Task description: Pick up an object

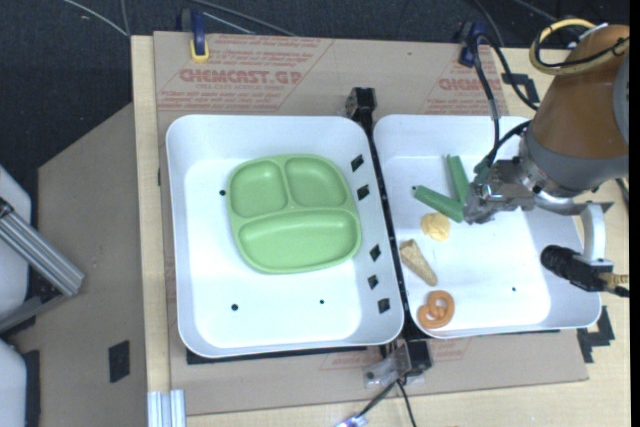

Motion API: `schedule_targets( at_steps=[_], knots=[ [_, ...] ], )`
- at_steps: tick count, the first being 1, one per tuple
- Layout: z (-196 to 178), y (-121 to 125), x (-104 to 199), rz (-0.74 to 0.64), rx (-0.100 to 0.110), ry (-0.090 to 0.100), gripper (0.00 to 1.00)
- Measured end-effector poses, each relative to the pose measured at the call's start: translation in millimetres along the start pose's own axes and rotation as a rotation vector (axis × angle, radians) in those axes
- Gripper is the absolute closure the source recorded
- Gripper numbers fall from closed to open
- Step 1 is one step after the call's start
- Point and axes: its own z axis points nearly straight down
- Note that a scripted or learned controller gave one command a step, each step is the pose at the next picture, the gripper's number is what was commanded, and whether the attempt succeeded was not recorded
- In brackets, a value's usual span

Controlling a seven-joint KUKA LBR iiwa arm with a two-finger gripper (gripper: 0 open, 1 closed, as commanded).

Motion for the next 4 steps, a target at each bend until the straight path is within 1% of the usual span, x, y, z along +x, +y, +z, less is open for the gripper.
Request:
schedule_targets(
  at_steps=[1, 2, 3, 4],
  knots=[
    [-53.3, 11.9, 1.8, -0.001, -0.003, -0.001, 1.00],
    [-51.4, 17.8, 44.3, -0.004, 0.003, 0.002, 1.00],
    [-35.8, 25.7, 92.0, -0.005, 0.008, 0.003, 1.00],
    [-44.6, 33.5, 145.6, -0.005, 0.002, 0.002, 1.00]
  ],
)
